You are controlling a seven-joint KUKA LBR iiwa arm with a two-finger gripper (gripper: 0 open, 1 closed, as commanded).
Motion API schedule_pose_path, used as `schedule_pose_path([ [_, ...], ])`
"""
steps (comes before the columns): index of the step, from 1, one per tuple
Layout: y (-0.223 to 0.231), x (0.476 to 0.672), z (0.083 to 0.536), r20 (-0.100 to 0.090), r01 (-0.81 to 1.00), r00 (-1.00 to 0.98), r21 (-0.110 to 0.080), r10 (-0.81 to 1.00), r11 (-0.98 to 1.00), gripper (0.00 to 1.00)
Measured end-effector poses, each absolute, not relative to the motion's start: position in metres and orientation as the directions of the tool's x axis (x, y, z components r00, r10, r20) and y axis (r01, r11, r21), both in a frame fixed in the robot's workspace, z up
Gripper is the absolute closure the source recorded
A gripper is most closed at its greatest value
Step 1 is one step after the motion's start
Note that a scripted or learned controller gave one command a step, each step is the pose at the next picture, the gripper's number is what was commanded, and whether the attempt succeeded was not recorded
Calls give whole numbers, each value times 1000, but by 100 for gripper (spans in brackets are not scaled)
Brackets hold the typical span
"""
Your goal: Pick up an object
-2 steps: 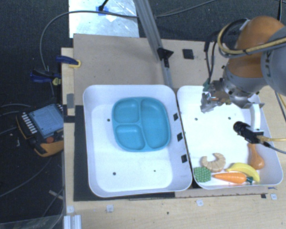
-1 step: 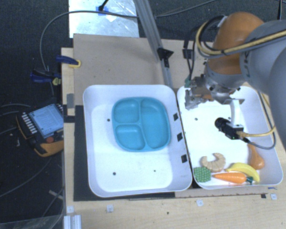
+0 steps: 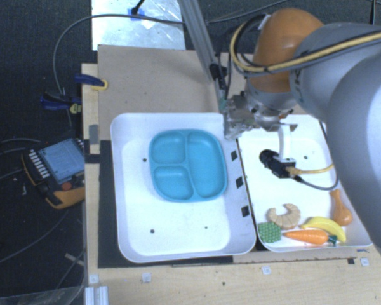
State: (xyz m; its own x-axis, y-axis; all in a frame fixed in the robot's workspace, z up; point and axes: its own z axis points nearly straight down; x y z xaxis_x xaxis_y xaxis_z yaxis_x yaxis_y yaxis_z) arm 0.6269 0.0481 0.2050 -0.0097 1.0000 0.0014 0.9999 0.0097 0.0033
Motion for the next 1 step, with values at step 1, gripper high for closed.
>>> schedule_pose_path([
  [1, 100, 640, 222, 3, 1000, -10, 5, 1000, 10, 100],
])
